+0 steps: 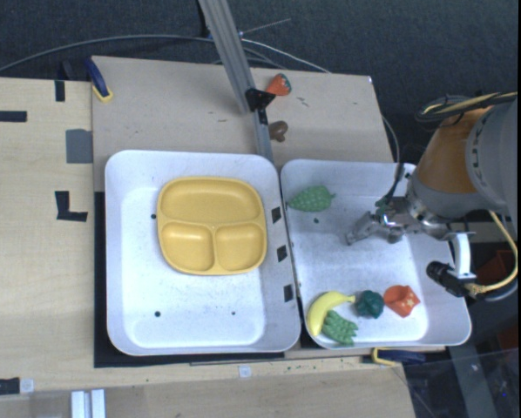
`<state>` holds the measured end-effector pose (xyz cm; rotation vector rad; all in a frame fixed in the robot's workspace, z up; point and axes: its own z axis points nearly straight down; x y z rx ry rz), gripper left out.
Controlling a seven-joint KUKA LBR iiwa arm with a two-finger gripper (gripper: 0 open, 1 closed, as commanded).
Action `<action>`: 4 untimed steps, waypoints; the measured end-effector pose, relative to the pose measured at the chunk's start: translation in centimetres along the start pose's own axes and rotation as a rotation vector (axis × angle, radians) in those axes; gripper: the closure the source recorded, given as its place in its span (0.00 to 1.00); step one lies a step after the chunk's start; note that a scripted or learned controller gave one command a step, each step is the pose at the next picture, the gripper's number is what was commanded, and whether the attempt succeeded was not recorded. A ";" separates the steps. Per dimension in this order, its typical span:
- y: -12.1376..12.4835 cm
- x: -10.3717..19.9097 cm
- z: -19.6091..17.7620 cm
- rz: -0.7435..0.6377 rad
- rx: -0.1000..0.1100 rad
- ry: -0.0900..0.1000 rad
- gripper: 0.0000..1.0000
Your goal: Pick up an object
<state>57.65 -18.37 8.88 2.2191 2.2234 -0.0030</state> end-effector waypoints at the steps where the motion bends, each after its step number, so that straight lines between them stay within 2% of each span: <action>1: 0.0 0.1 -1.0 -0.001 0.000 0.001 1.00; 2: -0.3 0.1 -7.3 0.000 -0.006 0.000 1.00; 3: 0.1 -0.2 -11.6 0.000 -0.005 0.000 1.00; 4: 0.1 -0.1 -13.5 0.000 -0.002 0.002 1.00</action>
